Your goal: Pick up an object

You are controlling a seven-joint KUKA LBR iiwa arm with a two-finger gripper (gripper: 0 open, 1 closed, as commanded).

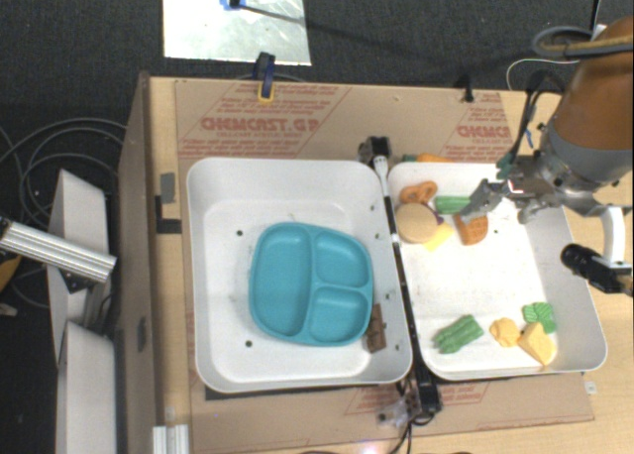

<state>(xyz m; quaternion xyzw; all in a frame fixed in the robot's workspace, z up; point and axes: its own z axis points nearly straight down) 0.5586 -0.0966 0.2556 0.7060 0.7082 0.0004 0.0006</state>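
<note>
My gripper [485, 200] hangs over the back of the right bin [495, 274], reaching in from the right. Its tip is just above a green piece [451, 204] and an orange piece [474, 232]. Beside them lie a tan round bun [418, 225] and an orange pastry-like piece [418, 191]. Nothing can be seen held in the gripper. At the bin's front lie a green ridged piece [458, 333], a small orange chunk [504, 331], a green block [540, 314] and a yellow wedge [540, 346].
The left bin [228, 194] bears a blue divided plate [309, 283]. A brown piece [376, 329] lies against that bin's right wall. An orange bit [433, 158] sits at the right bin's back rim. The right bin's middle floor is bare.
</note>
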